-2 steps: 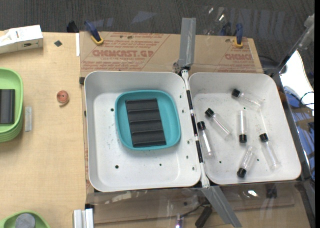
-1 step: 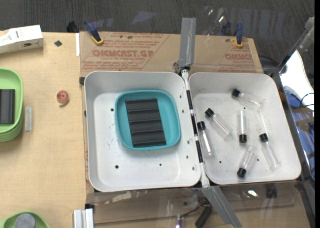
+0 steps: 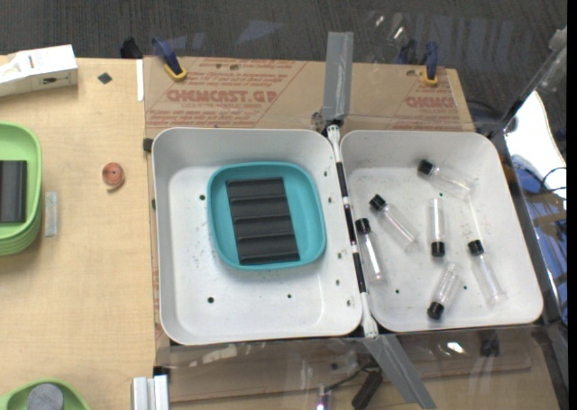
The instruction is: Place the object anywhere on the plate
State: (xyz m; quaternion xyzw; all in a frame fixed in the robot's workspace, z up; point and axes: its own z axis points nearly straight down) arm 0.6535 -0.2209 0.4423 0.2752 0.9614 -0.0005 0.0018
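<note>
A teal plate [image 3: 311,219] with rounded corners lies in the left bin [image 3: 180,300], and a dark ribbed block [image 3: 262,219] rests on its middle. In the right bin [image 3: 505,305] lie several clear tubes with black caps: one near the divider [image 3: 367,249], one slanted at centre [image 3: 392,222], one upright [image 3: 437,228], one at the top [image 3: 442,177], and two toward the lower right [image 3: 485,268] [image 3: 442,291].
Cardboard [image 3: 234,88] with two clamps lies behind the bins. On the wooden bench at left are a green tray [image 3: 25,147], a small red disc [image 3: 112,174] and a white box [image 3: 36,68]. A grey post [image 3: 338,75] stands at the divider's far end.
</note>
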